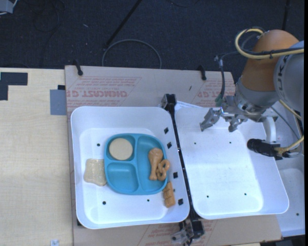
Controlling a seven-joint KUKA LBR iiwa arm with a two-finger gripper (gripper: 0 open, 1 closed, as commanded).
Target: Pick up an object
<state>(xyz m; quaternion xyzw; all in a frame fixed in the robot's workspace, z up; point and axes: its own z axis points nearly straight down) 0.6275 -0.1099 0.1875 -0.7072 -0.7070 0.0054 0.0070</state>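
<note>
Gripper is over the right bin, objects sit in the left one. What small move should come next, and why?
Probably a shift left, across the divider. The gripper hangs open over the right bin, holding nothing, while the pickable things lie in the left bin: a blue tray with a pretzel and a round biscuit, plus a cracker beside it.

Two white bins (87, 132) side by side on cardboard sheet (118, 86).
</note>
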